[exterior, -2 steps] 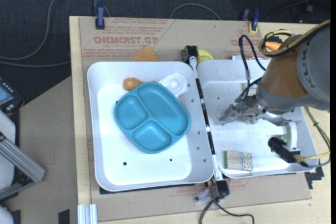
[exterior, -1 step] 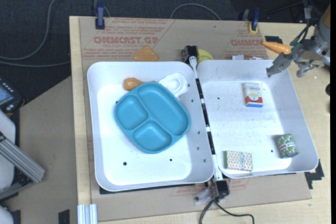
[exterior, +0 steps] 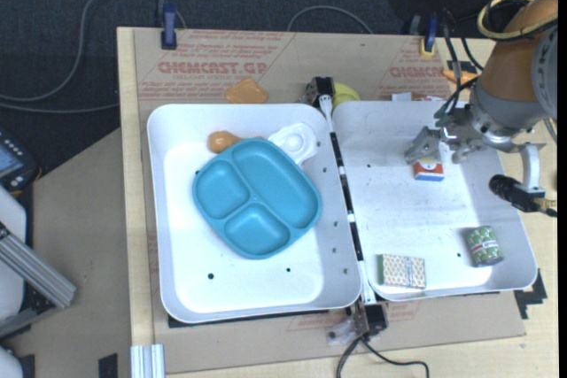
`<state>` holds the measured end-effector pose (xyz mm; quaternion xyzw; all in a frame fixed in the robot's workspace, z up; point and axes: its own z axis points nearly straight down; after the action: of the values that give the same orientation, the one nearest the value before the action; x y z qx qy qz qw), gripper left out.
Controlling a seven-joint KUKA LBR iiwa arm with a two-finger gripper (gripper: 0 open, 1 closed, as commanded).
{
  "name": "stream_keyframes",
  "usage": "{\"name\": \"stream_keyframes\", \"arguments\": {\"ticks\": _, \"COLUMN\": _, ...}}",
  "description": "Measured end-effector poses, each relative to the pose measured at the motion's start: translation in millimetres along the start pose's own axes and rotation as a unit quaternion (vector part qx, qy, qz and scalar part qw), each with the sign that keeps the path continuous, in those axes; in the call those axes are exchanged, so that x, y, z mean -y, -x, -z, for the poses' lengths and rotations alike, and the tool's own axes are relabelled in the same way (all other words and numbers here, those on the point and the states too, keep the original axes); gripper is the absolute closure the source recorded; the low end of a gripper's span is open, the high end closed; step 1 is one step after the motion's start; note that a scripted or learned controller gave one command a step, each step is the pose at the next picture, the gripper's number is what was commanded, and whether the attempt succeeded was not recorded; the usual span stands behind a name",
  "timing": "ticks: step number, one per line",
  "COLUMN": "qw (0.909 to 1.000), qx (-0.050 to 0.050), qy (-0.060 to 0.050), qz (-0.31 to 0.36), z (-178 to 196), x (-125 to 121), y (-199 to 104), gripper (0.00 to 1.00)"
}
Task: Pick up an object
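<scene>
In the right white bin (exterior: 390,199), a small red, white and blue carton (exterior: 429,171) lies just under the gripper (exterior: 440,146); whether its fingers grip it I cannot tell. The left white bin (exterior: 177,261) holds a blue divided plastic tray (exterior: 255,196).

Two shallow white bins (exterior: 177,279), one blue divided tray (exterior: 256,197), one white lid-like piece (exterior: 294,141), one orange lump (exterior: 223,140), one small red, white and blue carton (exterior: 429,171), one green patterned can (exterior: 483,245), one flat patterned packet (exterior: 403,271), two blue clamps (exterior: 167,25)
</scene>
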<state>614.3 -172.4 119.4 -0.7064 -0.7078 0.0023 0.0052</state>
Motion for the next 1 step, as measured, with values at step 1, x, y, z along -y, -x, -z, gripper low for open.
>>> {"name": "stream_keyframes", "arguments": {"ticks": 1, "qw": 1.0000, "qx": 0.001, "qy": 0.003, "qz": 0.000, "z": -37.7, "x": -6.1, "y": 4.5, "gripper": 0.00}}
